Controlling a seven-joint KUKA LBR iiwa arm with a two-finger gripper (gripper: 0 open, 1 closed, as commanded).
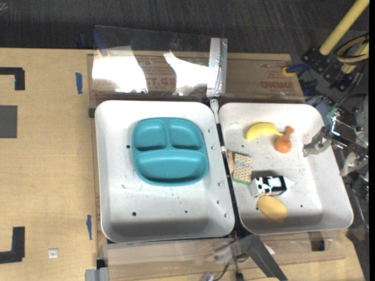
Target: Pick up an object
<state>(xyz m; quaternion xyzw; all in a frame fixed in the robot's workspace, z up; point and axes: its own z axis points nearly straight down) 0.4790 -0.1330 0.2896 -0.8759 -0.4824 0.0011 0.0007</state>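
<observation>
Lemon point(272, 208) sits lowest in the right bin point(334, 212); the gripper point(319, 142), perhaps at its right rim, is unreadable, its grip state unclear.

White bins: I count two, side by side, the left bin point(117, 209) and the right bin point(328, 206).
Divided plates: one, a teal plate point(170, 151) with three compartments, lying in the left bin.
Bananas: one, a yellow banana point(262, 131), in the right bin.
Orange toys: one, a small orange piece point(284, 141) just beside the banana.
Patterned packets: one, a packet point(241, 168) near the bins' shared wall.
Black-and-white toys: one, a cow-spotted toy point(269, 185).
Yellow lumps: one, a rounded yellow fruit point(272, 208) at the near side.
Total in my right bin: five things.
</observation>
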